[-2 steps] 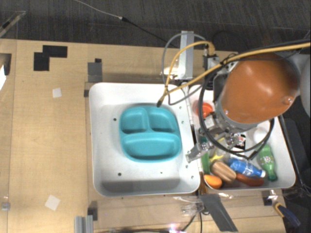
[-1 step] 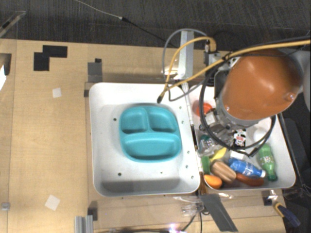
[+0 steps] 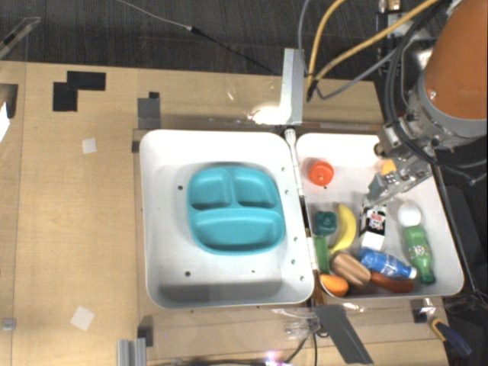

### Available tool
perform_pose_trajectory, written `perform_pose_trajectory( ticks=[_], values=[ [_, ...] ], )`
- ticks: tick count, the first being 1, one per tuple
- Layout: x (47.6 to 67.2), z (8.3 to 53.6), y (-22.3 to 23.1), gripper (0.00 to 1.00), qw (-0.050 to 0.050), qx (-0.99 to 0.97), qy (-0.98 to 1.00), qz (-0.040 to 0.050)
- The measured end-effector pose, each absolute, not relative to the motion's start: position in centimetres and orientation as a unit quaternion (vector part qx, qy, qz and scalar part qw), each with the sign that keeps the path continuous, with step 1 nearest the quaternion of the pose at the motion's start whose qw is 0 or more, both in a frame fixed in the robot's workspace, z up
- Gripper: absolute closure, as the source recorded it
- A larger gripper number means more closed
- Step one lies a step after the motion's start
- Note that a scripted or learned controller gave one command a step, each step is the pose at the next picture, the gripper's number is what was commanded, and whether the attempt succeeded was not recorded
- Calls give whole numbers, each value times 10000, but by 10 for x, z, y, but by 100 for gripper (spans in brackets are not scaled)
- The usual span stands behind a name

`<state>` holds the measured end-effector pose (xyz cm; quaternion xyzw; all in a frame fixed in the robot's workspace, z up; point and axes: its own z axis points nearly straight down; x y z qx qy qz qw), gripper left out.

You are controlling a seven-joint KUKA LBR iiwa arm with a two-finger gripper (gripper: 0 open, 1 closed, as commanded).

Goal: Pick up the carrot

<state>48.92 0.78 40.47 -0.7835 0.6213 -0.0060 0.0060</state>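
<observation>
A: Nearest us, at the front edge of the right bin (image 3: 446, 277), there's a jam of things: an orange, rounded piece (image 3: 334, 284) in the front left corner, a bread roll (image 3: 350, 268) touching it, then a blue bottle (image 3: 387, 264) and a green bottle (image 3: 418, 252).

B: Is that orange piece the carrot?

A: I'd judge so, but it's small and half hidden, so I can't be sure. An orange cap-shaped thing (image 3: 321, 173) sits well apart, near the back of the same bin.

B: What could go wrong?

A: The carrot is wedged against the bin wall and the roll, with a banana (image 3: 345, 227) just behind. Fingers coming down there may strike the wall, nudge the roll, or close on the wrong thing. The two orange items could also be confused.

B: And the end effector (image 3: 379, 193)?

A: It hangs over the middle of the right bin, above a small black-and-white carton (image 3: 374, 223). I cannot tell how it's set, and nothing visibly sits in it.
</observation>
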Motion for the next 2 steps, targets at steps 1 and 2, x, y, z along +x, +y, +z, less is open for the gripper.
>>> perform_pose_trajectory(
  ticks=[1, 2],
  values=[
    [489, 403, 8, 0, 48, -7835, 6214, -35],
    [492, 285, 72, 0, 18, -8636, 5042, 5]
  ],
)
